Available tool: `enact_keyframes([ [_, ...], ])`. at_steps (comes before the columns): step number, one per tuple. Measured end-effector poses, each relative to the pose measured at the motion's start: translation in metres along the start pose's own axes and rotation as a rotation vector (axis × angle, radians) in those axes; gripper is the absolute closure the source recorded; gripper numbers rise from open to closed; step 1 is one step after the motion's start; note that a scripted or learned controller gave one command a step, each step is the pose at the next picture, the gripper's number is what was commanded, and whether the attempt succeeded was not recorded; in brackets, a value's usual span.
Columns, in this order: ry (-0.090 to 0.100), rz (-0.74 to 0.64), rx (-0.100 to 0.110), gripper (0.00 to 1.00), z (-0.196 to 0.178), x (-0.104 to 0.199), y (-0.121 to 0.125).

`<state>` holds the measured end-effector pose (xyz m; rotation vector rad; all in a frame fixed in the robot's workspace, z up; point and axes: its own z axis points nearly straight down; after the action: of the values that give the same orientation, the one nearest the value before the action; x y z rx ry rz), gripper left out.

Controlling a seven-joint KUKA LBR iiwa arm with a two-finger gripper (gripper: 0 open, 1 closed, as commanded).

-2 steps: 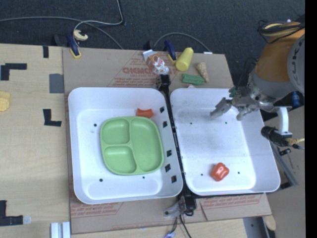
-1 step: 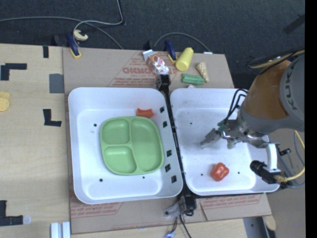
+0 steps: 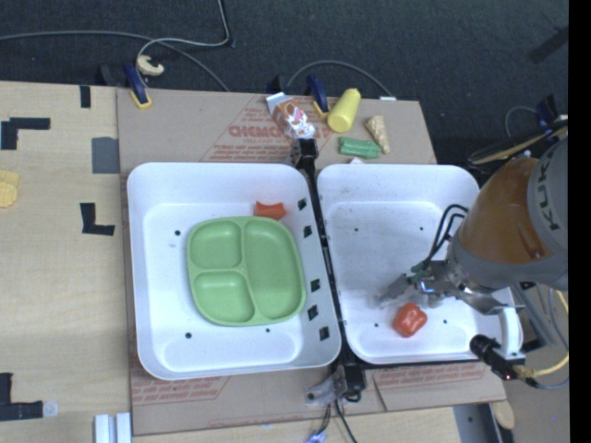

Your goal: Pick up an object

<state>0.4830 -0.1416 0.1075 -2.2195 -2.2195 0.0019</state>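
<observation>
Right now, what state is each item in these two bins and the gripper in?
Green divided plate: lying flat in the left bin, nothing in its compartments.
Small orange piece: loose, just beyond the plate's far rim.
Red object: resting on the right bin floor, not gripped.
Gripper: low over the right bin, beside the red object.

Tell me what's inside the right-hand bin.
A red-orange object lies near the right bin's front wall, with the gripper just above it. The arm covers the bin's right side.
</observation>
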Motion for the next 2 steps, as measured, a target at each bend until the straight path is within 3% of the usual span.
enact_keyframes([
  [1, -0.003, 0.001, -0.004, 0.00, 0.021, 0.028, 0.001],
  [2, -0.003, 0.000, -0.005, 0.00, -0.110, -0.012, 0.065],
])
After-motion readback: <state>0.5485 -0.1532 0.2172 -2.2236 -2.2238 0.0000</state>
